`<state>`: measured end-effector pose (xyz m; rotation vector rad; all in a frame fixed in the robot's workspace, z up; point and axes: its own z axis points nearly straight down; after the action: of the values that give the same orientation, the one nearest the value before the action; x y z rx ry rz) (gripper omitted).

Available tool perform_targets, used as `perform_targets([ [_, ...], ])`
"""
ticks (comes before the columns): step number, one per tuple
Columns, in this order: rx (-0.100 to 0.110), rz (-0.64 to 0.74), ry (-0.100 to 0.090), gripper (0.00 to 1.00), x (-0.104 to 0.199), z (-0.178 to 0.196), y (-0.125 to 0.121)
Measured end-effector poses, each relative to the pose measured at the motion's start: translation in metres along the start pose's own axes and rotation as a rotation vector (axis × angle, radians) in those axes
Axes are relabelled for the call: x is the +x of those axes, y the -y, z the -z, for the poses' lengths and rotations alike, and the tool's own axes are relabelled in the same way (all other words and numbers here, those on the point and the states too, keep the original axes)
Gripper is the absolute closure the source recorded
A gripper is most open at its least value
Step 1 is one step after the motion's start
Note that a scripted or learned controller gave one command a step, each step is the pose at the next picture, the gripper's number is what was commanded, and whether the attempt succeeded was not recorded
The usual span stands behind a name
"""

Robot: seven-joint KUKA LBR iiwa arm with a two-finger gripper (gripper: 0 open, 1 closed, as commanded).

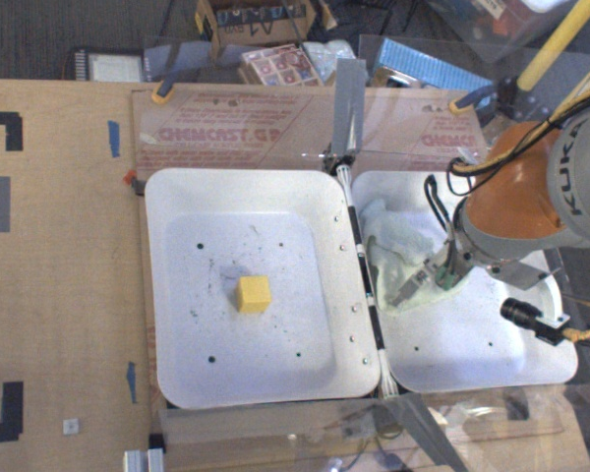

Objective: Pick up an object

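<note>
the arm (531, 190) comes in from the right, its orange band above the right bin (492, 362), and its tool (413, 288) reaches down and to the left into that bin's left half, close to the divider between the two bins. the tool's tip sits on or just above a pale, crumpled cloth (393, 234) that lies in the upper left part of the right bin; whether they touch cannot be told. a small green patch (446, 281) shows beside the tool, too small to say what it is. the tool's state cannot be told from this angle, and nothing can be seen gripped in it. a yellow cube (255, 294) sits alone near the middle of the left bin (177, 205), upright and flat on the floor of the bin, well apart from the tool and on the other side of the divider. the floor around it is flecked with small dark marks. a black cable end (527, 319) hangs from the arm over the right side of the right bin. both bins rest on the brown counter (59, 264), which carries blue tape marks (114, 138) and black corner marks (5, 131) on its left part. a clear sheet with red lettering (226, 131) lies behind the bins.
</note>
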<state>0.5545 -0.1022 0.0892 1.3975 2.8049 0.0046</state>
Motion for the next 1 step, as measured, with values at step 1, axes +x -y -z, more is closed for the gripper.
perform_targets([
  [1,-0.007,-0.002,0.007,1.0,-0.002,0.0118,-0.0016],
])
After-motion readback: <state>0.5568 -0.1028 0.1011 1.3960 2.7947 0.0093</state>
